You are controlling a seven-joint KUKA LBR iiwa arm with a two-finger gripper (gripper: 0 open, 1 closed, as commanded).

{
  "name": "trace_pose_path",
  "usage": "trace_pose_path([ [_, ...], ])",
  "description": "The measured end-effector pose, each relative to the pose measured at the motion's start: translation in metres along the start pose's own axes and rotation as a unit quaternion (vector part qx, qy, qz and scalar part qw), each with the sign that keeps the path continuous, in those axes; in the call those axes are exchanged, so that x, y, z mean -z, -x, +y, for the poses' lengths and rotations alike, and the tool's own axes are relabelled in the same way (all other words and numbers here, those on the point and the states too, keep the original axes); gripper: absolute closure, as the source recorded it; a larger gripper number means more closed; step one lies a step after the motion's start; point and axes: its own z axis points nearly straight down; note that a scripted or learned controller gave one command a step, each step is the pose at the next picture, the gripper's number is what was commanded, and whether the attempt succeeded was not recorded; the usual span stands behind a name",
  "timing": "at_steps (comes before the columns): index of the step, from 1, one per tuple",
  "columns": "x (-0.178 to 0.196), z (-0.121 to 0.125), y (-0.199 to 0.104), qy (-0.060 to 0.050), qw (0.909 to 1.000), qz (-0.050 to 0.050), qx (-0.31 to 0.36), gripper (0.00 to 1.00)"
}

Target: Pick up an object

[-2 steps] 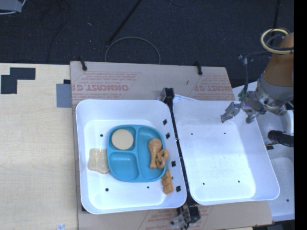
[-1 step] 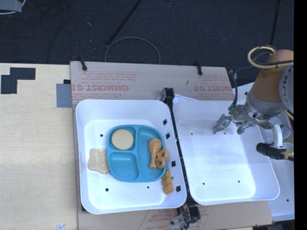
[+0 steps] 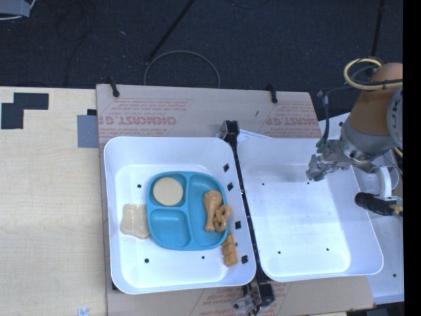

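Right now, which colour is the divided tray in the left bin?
The tray is blue, seen best in the camera view, inside the white left bin.

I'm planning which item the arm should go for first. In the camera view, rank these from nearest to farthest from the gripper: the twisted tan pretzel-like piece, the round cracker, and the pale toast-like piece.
The gripper sits over the right bin's upper right area.
1. Twisted tan pretzel-like piece, right compartment of the blue tray.
2. Round cracker, tray's upper-left compartment.
3. Pale toast-like piece, left of the tray, on the left bin's floor.
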Motion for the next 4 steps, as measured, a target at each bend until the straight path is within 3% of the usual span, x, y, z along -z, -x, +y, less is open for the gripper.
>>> trace_pose_path([
  [1, 0.062, 0.005, 0.002, 0.003, 1.0, -0.001, 0.001, 1.0],
  [2, 0.083, 0.005, 0.003, 0.002, 1.0, 0.0, 0.001, 1.0],
  [4, 0.101, -0.014, -0.1, 0.0, 1.0, 0.001, 0.002, 1.0],
])
